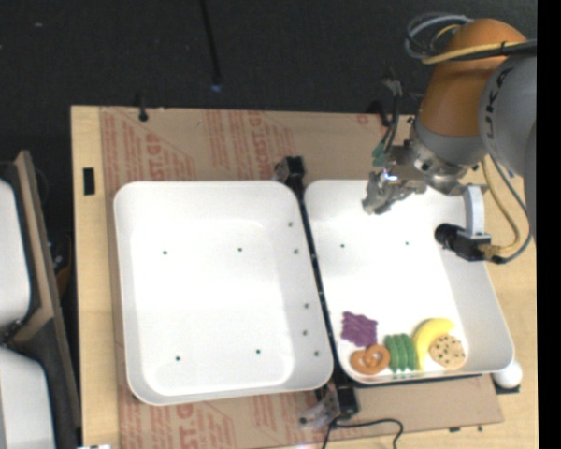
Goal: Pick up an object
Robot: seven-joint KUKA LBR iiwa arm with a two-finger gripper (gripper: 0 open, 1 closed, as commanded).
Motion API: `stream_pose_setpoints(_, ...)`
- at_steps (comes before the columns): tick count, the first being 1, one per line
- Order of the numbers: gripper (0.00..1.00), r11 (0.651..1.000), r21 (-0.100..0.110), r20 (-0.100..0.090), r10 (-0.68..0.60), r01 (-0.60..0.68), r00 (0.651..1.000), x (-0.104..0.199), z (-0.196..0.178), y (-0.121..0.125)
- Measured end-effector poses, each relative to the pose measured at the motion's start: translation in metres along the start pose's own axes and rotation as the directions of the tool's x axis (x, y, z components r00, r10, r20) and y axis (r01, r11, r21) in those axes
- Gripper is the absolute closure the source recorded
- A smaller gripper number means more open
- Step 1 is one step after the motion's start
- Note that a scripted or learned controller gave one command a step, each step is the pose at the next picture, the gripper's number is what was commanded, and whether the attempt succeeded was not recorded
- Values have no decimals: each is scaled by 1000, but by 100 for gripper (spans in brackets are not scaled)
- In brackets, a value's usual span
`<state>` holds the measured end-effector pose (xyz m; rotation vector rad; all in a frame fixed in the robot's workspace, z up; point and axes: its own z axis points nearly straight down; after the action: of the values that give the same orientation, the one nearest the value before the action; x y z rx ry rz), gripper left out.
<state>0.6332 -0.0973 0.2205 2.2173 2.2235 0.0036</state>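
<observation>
Starting on the left, the shallow white plastic bin on the left (150,241) sits square on the brown printed cardboard sheet (196,138), and nothing is lying on its floor, so it looks like the receiving side. Across the dark divider strip (309,251) where the two rims meet, the shallow white plastic bin on the right (407,241) holds all the candidates, and they're bunched down at its six o'clock, tight to the near rim: a small flat purple piece (359,326), then below it a brown pretzel-shaped toy (368,359), a ribbed green toy (402,353) touching its right side, a rounded yellow toy (434,329), and a tan speckled cookie-shaped disc (446,349) overlapping the yellow one. Crowded like that, any of them is a tricky pinch; the purple piece stands a little apart and looks the easiest, I'd judge. Up at twelve o'clock of that bin, the two-finger metal gripper (381,197) hangs over the far rim, well apart from the cluster, with nothing between its fingers; whether they're spread or closed, I cannot tell at this size. The grey arm with the orange band (463,82) comes in from three o'clock. The middle of the right bin is open floor, so there's an unobstructed lane down to the toys, though the near rim leaves little margin behind them.
</observation>
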Motion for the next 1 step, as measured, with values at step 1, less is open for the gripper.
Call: stream_pose_setpoints(1,100,1000,2,0,0,0,1000,43,4,-18)
